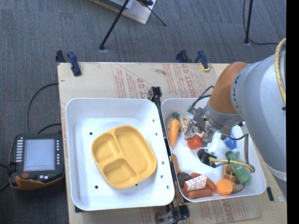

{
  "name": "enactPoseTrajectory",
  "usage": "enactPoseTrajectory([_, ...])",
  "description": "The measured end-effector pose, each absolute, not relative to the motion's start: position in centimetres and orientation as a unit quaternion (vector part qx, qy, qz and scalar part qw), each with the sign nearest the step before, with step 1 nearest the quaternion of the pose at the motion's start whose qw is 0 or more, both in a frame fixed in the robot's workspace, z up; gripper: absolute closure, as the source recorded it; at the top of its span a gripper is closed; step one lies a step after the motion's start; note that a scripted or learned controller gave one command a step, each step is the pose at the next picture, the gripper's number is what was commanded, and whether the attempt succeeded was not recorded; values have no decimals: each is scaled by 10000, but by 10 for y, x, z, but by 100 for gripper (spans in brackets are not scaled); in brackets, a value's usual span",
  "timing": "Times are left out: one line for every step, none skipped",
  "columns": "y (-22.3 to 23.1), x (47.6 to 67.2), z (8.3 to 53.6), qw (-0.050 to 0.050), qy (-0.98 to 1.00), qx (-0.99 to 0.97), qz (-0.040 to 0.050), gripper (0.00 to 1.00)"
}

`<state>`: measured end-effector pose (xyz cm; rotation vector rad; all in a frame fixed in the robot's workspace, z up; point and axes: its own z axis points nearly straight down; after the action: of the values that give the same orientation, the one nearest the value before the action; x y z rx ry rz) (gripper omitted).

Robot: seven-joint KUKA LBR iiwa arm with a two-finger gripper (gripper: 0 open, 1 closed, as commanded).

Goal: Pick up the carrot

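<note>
I see two shallow white bins side by side on the bench: the left bin [74, 125] holds one yellow three-compartment plate [123, 156], and the right bin [259, 183] holds the clutter I am reaching into. My claw [202, 133] hangs low over the upper middle of the right bin, below my orange band [224, 90], and my own wrist hides so much of it that I cannot tell whether it is spread or closed, nor whether anything sits in it. The carrot [173, 130] lies at the bin's upper left, close to the divider wall, green top pointing away from the camera and tip toward it; it is just to the left of my claw and looks apart from it. Beside my claw I count one red tomato-like piece [195, 142]. Lower down are one small red-and-white box [195, 183], one orange round fruit [224, 187], one green piece [242, 176] and one blue piece [231, 143], perhaps a bottle cap. Off the bench to the left rests one teach pendant [36, 161]. Two blue clamps [73, 63] grip the board's far edge.
</note>
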<state>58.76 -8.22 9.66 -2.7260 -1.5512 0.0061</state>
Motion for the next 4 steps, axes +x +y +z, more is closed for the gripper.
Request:
enactPoseTrajectory([-82,588,97,28,-4950,-8689,20,0])
enactPoseTrajectory([-82,587,106,39,-4963,-8681,27,100])
enactPoseTrajectory([-82,587,106,41,-4967,-8679,28,0])
enactPoseTrajectory([-83,587,116,49,-4981,-8671,29,100])
